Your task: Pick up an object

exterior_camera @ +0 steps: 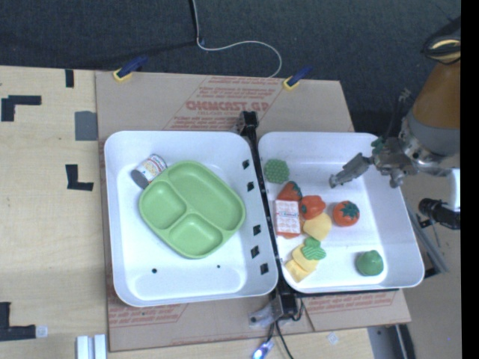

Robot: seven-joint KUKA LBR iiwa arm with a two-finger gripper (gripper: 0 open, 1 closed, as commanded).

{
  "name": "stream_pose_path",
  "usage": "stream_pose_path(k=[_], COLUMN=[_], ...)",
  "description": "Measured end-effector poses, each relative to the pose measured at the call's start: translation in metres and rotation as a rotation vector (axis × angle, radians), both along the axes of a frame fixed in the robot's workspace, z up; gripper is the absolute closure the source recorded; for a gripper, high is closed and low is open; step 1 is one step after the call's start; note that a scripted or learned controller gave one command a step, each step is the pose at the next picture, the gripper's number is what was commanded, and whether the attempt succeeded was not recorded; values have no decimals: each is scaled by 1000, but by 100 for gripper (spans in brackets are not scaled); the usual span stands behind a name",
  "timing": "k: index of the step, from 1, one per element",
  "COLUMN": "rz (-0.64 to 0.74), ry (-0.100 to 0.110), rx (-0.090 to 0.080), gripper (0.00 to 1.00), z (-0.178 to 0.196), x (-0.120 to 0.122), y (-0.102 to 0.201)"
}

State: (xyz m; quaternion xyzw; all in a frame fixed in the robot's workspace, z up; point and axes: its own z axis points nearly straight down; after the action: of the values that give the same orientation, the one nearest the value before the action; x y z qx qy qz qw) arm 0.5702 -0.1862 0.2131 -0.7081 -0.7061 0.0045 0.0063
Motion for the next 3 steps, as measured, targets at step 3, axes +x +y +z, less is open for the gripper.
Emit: stream_pose_path(k=[3], rz=[4], ry=[-11], rx=[-2], gripper=[0], z=[-95], x=[5], y=[-2])
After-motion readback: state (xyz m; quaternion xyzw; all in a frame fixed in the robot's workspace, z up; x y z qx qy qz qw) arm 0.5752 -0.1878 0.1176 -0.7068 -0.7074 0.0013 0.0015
